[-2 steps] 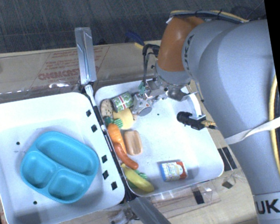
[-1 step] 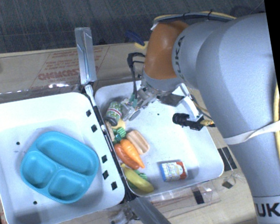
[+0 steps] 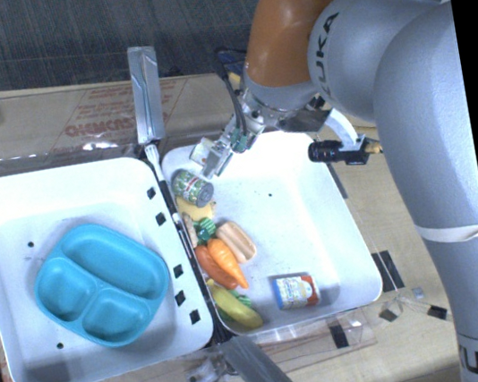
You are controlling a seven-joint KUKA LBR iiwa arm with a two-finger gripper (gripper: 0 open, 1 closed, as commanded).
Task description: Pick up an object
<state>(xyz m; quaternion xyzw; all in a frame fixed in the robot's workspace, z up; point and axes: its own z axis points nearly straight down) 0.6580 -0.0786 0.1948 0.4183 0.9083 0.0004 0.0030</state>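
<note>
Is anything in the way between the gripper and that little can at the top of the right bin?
Nothing visible blocks it. The gripper hangs just above and right of the can, which lies by the bin's left wall, with a yellow toy right below it.

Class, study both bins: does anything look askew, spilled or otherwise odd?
Nothing is spilled or damaged. The toy food (can, carrot, hot dog, banana) is crowded along the right bin's left wall, and the blue tray sits skewed in the left bin.
</note>
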